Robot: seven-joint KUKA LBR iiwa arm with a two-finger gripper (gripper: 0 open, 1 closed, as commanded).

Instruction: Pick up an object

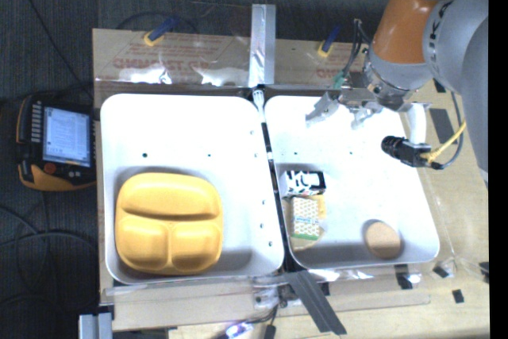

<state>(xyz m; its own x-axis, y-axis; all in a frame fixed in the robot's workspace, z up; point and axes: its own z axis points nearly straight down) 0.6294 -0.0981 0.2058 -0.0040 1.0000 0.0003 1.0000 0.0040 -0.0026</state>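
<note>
My gripper (342,112) hangs over the far part of the right bin (413,194), its two pale fingers spread apart with nothing between them. Well below it, near the bin's left wall, lies a small black-and-white packet (304,181) with a yellowish mesh-patterned sponge (305,218) just in front of it. A round tan object (382,238) sits in the bin's near right corner. The left bin (182,131) holds a large yellow moulded block (168,221) at its near left.
A handheld pendant with a lit screen (59,143) lies on the floor left of the bins. A metal divider post (263,44) stands behind the seam between bins. The arm's orange band (405,24) and a black cable fitting (401,148) overhang the right bin's far right.
</note>
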